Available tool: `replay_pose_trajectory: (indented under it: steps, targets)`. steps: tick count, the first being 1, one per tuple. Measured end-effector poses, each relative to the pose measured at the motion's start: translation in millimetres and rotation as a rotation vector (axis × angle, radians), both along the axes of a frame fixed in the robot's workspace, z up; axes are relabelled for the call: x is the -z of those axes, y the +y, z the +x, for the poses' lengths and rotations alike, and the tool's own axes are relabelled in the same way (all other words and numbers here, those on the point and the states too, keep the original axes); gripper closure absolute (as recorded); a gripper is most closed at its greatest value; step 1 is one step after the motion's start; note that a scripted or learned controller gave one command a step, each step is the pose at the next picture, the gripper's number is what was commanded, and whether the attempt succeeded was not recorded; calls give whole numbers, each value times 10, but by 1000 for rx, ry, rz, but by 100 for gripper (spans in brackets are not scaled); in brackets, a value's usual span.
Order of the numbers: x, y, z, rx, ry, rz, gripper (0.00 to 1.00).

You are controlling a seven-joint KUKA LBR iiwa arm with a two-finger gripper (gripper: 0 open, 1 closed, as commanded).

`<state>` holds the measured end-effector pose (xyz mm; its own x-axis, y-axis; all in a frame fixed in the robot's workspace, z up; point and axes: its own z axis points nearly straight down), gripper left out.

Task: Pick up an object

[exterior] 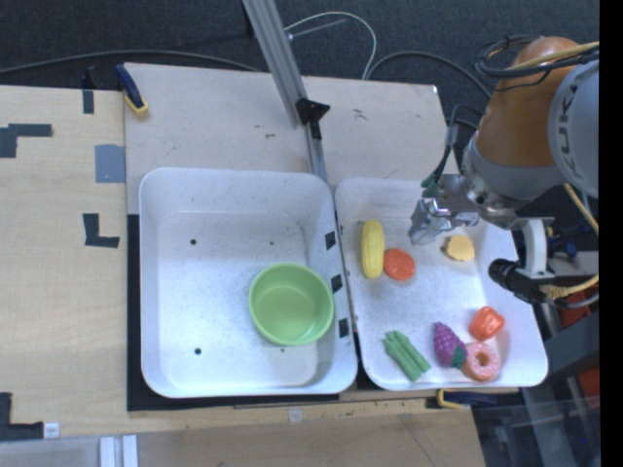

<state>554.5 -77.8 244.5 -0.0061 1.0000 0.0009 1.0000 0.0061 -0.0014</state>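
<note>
My gripper hangs over the upper middle of the right bin, its metal fingers pointing down with nothing seen between them. Just below and left of it lie a yellow corn cob and an orange-red tomato. A pale yellow piece lies right of the gripper. Toward the front of the bin sit a green vegetable, purple grapes, a pink donut and a red pepper.
The left bin holds a green bowl. A metal pole slants in from the top toward the wall between the bins. Cables trail behind the bench.
</note>
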Motion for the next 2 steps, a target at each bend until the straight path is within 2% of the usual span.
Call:
replay_pose_trajectory:
  steps: [2]
  targets:
    - [226,1032,28,-1,2,0,100]
